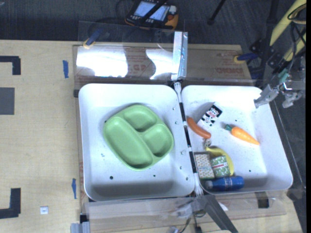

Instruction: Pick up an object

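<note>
Objects for picking sit clustered in the right bin (272, 130): a toy carrot (241, 134) lies near the bin's middle, its green end toward the left, and it is the piece nearest the gripper (277, 92), though still apart from it, down and to the left. The gripper hangs at the bin's upper right corner, over the rim, with nothing between its fingers; they look slightly parted, though at this size I can't tell for sure. Left of the carrot lies an orange sausage-shaped toy (198, 127) close to the wall between the bins, and just above it a small black-and-white patterned piece (212, 114). Lower down, a yellow banana (222, 158) curves around two small printed boxes (212, 166), and a blue bottle (226, 183) lies on its side against the near wall, just below them. The left bin (97, 106) holds a green divided plate (139, 136), tilted a little across its floor. Beyond the bins, a clear plastic sheet (126, 57) stands at the back, and a handheld control pendant (151, 12) rests on the dark floor.
</note>
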You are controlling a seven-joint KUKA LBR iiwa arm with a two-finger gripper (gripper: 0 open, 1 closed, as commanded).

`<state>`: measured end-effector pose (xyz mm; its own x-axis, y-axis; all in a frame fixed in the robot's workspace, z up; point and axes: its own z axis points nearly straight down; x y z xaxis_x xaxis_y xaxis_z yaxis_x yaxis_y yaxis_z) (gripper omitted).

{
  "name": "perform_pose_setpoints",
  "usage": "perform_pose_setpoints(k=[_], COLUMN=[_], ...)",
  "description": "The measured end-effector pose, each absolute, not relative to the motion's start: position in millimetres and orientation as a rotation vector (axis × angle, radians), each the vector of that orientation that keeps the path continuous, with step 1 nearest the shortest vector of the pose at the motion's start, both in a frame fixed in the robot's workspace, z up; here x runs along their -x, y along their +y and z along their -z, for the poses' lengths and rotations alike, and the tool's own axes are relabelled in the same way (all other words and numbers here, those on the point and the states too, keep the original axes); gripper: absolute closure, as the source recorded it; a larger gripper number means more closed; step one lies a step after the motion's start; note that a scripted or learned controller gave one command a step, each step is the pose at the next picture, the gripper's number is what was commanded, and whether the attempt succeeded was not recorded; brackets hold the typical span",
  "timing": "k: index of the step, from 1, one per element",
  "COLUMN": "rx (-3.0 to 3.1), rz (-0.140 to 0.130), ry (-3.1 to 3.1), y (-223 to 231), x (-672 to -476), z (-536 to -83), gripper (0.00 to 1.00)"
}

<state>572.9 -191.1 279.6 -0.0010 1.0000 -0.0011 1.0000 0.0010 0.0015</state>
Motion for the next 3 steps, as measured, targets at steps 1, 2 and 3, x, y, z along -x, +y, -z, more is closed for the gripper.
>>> perform_pose_setpoints(k=[1,2,3], rx=[-2.234,-2.114,-2.352], rz=[0.000,-0.004,-0.004], ry=[2.208,2.318,2.079], y=[-206,-175,-144], x=[-537.0,-541.3,-594.5], z=[-182,-86,-86], gripper=[0.00,0.00,0.00])
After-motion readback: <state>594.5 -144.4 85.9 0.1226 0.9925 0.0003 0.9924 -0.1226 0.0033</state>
